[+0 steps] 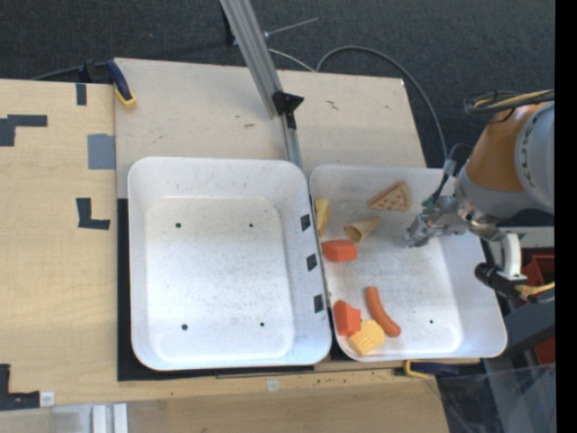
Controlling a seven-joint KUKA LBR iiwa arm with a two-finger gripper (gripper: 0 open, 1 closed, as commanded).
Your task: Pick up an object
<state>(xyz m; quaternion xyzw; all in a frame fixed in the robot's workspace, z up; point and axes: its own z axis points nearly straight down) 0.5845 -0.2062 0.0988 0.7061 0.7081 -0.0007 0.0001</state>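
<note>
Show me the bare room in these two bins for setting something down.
The left bin offers its whole floor. In the right bin, bare floor lies between the sausage and the right rim. The left side is crowded: orange block, cone, corn.

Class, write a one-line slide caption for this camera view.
Gripper poised over the right bin of toy food beside the pizza slice.

2 white bins, 7 toy food pcs in right one.

Robotics lab, plywood bench, two white bins, clamp, loose cable
</note>
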